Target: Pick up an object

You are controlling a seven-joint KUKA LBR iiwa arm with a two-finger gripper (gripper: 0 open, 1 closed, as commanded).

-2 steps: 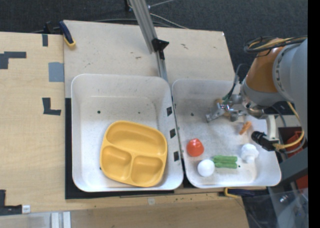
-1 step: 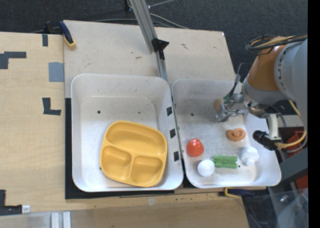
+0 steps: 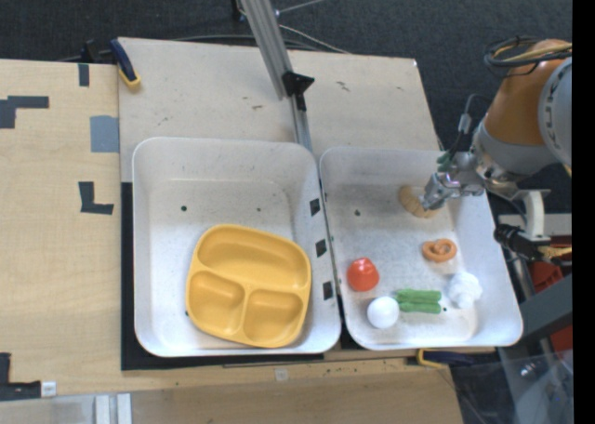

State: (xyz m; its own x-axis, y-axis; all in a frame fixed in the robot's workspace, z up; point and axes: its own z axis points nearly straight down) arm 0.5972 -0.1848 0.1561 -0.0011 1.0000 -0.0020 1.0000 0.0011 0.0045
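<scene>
White ball (image 3: 382, 311), green piece (image 3: 418, 301), red ball (image 3: 363, 274)

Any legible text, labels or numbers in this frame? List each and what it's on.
None readable.
Yellow tray: plain, no print.
Left bin and right bin: no lettering; small dark marks along the wall between them, too small to read as text.
Grey tape pieces on the bench: blank.

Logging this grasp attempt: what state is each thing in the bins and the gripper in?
gripper: low in right bin, on tan piece
tan piece: lying, under gripper tip
orange ring: lying free
red ball: resting free
green piece: lying flat
yellow tray: upright, in left bin
</scene>
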